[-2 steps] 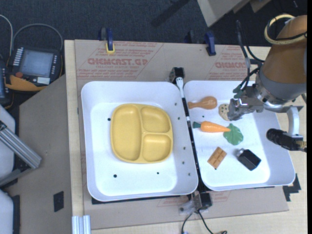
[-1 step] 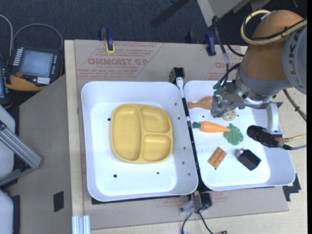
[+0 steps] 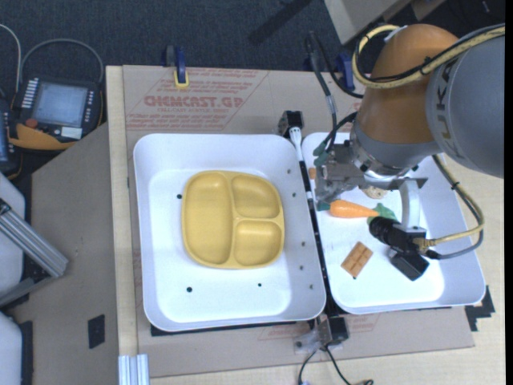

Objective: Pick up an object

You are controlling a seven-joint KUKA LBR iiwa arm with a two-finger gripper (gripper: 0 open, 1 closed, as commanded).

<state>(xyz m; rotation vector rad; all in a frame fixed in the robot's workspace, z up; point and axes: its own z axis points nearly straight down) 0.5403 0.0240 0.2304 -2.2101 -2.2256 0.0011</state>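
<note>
Arm positioned low over the right bin [image 3: 457, 291], among small objects.

The gripper [image 3: 337, 179] is seen at the upper left part of the right bin, just above an orange toy carrot [image 3: 353, 209]; whether it is open or closed cannot be told, as it is masked by the wrist. A small brown block [image 3: 357, 258] is found nearer the front of the same bin. A yellow divided plate [image 3: 233, 218] is laid in the left bin [image 3: 160, 295].

The brown board [image 3: 200, 95] under the bins bears red print reading roughly "CHEMCAST GP"; smaller lines are illegible.
</note>
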